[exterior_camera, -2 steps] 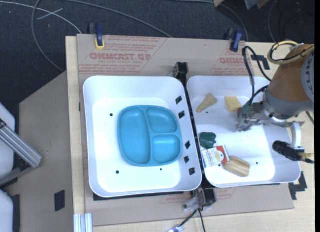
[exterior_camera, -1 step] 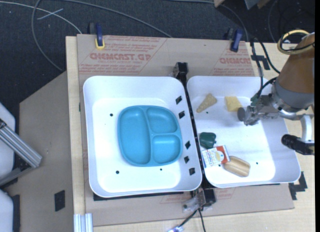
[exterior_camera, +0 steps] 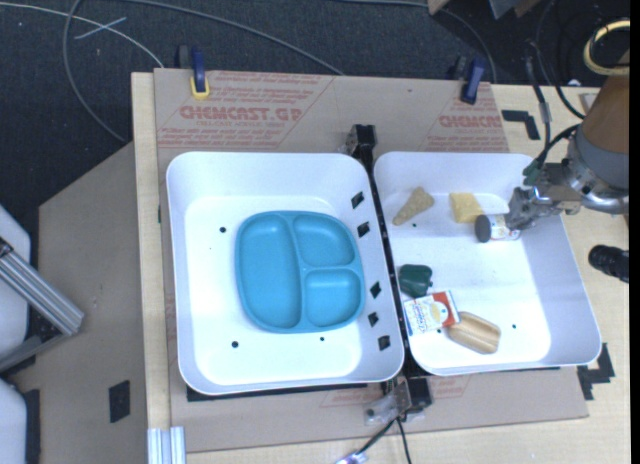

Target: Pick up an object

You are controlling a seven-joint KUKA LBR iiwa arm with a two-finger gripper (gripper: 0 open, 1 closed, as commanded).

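My gripper [exterior_camera: 517,214] hangs low over the upper right part of the right bin [exterior_camera: 560,282], at the end of the grey arm coming in from the right. A small dark grey piece [exterior_camera: 483,228] lies just to its left, touching or nearly touching the tip. A yellow chunk [exterior_camera: 463,206] sits a little further left, and a tan wedge [exterior_camera: 413,205] beyond that. Lower in the same bin lie a green object [exterior_camera: 414,276], a red and white packet [exterior_camera: 432,312] and a tan bread-like roll [exterior_camera: 474,332].
The left bin [exterior_camera: 200,252] holds a blue divided plate [exterior_camera: 300,270]. A black divider with clips [exterior_camera: 372,242] runs between the bins. Clamps [exterior_camera: 199,74] hold the board at the back. Cables lie on the dark floor beyond.
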